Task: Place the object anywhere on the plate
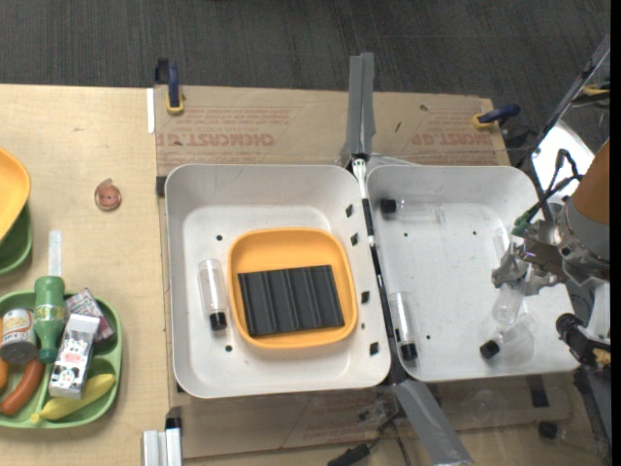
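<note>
Bench: cardboard sheet (320, 124) under two white bins; grey carpet beyond.
Left bin (189, 260): orange plate (289, 250) bearing a black ribbed block (291, 297); clear vial (212, 294) at plate's 9 o'clock.
Right bin (446, 260): gripper (516, 278) at 3 o'clock, fingers clasping a clear bottle (506, 320).

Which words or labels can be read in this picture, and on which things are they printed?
"CHEMCAST GP", upside down, on the brown sheet behind the left bin.
The same print, fainter, on the brown sheet behind the right bin.
Labels on the green bottle, the can and the small carton in the green tray: too small to read.
</note>
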Available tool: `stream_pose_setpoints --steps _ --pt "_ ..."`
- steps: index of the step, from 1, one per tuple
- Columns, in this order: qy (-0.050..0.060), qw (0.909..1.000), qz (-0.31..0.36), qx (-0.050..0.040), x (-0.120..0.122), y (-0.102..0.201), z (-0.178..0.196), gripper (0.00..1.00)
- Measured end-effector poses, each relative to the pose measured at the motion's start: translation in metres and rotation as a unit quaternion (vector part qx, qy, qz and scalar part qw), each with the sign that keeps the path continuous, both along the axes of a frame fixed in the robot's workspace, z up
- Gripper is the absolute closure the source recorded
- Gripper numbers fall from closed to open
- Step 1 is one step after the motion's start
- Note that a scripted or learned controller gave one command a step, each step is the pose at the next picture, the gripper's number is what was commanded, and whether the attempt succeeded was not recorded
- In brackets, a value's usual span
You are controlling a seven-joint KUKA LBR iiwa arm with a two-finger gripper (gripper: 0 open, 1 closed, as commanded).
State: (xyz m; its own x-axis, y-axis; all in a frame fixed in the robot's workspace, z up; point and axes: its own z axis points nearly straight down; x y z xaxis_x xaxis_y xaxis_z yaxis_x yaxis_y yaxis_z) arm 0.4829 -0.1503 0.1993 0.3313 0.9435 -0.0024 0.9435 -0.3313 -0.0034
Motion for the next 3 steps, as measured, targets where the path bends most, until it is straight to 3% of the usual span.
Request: stream_pose_setpoints --steps 1,2,3 --pt "0.0 0.9992 0.039 -0.0001 0.041 -0.033 -0.015 1.0" --pt "-0.001 0.9889 0.149 -0.0002 0.133 -0.064 0.003 1.0" --pt "-0.002 0.9534 0.302 -0.0004 0.169 -0.064 0.018 1.0"
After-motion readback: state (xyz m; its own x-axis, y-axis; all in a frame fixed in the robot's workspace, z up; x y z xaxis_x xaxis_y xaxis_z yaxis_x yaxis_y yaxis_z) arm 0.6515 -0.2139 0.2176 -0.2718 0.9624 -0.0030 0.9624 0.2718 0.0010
